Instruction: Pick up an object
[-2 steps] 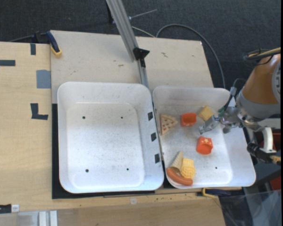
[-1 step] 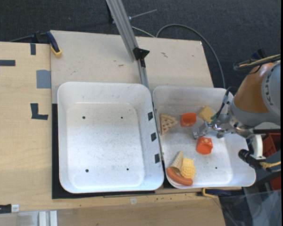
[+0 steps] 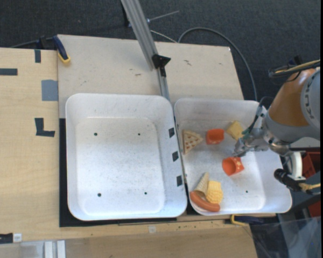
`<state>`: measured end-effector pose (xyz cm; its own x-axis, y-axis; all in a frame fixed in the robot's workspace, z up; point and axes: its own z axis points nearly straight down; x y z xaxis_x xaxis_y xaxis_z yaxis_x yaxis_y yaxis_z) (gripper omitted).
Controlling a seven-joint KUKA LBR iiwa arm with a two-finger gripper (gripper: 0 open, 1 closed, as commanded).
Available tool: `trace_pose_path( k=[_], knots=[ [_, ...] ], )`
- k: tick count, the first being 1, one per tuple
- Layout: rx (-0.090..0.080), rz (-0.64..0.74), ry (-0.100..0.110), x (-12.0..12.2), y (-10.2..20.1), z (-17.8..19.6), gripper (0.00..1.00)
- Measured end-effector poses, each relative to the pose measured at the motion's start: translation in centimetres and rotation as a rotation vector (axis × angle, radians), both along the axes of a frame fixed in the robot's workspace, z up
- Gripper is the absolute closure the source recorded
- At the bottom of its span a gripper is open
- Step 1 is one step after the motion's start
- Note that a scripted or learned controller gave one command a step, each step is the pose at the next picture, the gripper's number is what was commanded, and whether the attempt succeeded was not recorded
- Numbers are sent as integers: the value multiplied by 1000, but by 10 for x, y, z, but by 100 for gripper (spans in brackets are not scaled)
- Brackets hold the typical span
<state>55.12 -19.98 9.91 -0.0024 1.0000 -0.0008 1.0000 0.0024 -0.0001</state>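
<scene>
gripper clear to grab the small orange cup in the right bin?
Probably yes. The gripper hangs just above the small orange cup, which lies apart from the yellow block and the orange cylinder, with nothing between them.

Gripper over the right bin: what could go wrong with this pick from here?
The gripper sits between the yellow block and the orange cup, so it may close on neither or nudge one aside. The cup lies on its side and could roll away. Both lie near the bin's right wall, cramping the approach.
</scene>
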Motion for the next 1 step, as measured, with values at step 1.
trace_pose_path(
  k=[1],
  knots=[
    [0,-1,1,4,1,59,100]
  ],
)
